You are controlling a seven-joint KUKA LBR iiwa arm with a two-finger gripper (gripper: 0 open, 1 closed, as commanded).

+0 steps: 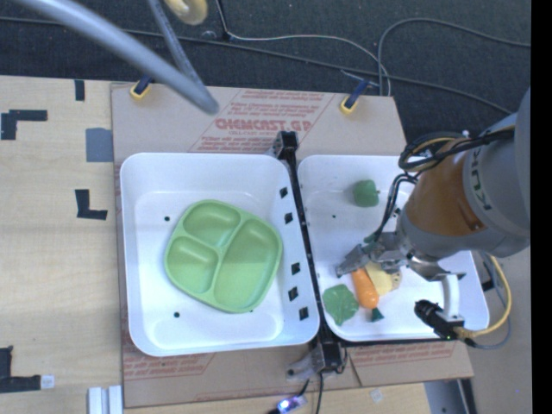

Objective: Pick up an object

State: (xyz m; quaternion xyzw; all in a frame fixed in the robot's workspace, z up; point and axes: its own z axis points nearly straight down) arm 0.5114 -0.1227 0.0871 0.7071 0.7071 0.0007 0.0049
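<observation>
In the right bin (332, 179), several small toy foods lie near the front. An orange carrot-like piece (367, 293) rests beside a yellow piece (385, 279), with a green leafy piece (339, 302) to their left. A small green lump (365, 193) sits alone toward the back of this bin. My gripper (366, 261) reaches in from the right and hangs low, right over the yellow and orange pieces. The wrist with its orange band (440, 205) covers the bin's right part.
The left bin (138, 231) holds a light green divided plate (224, 255). A black divider (297, 231) runs between the two bins. Cables (483, 304) loop by the right bin's front right corner. Cardboard lies under both bins.
</observation>
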